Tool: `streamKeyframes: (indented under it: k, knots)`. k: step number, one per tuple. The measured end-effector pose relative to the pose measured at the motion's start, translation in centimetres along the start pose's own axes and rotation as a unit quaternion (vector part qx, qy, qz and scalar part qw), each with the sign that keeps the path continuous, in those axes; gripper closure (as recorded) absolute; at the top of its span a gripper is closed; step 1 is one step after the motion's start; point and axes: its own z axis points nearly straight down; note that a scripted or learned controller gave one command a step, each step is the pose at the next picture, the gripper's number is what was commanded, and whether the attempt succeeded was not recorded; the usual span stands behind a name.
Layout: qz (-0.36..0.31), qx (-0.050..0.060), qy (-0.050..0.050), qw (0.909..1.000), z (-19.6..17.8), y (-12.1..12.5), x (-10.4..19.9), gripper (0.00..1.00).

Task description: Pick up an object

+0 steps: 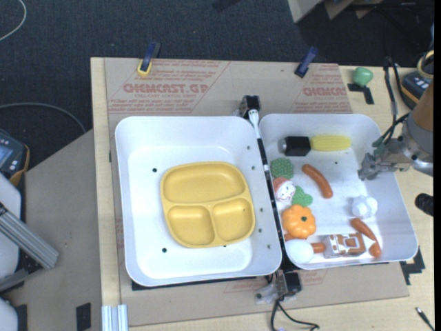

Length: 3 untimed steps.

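Camera view. Right bin (393, 133): corn cob (329, 143) with black handle (297, 145), long axis left-right along the far wall, handle end toward the left bin (131, 185). Sausage (317, 181), axis diagonal, far-left to near-right. Orange pumpkin (299, 221) near the divider. Carrot (366, 236) diagonal at the near-right corner. Left bin: yellow divided tray (206, 203). Gripper (375, 163) above the right bin's right side, nothing seen between its fingers; whether apart or together cannot be told.
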Motion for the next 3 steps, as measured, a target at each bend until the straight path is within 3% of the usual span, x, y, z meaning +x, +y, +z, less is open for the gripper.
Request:
streamKeyframes:
  k: [2,3]
  knots:
    - [0.000,0.001,0.000,1.0000,-6.7,0.4,0.1,1.00]
    - [-0.002,0.005,0.003,1.0000,-5.7,-0.1,5.2,1.00]
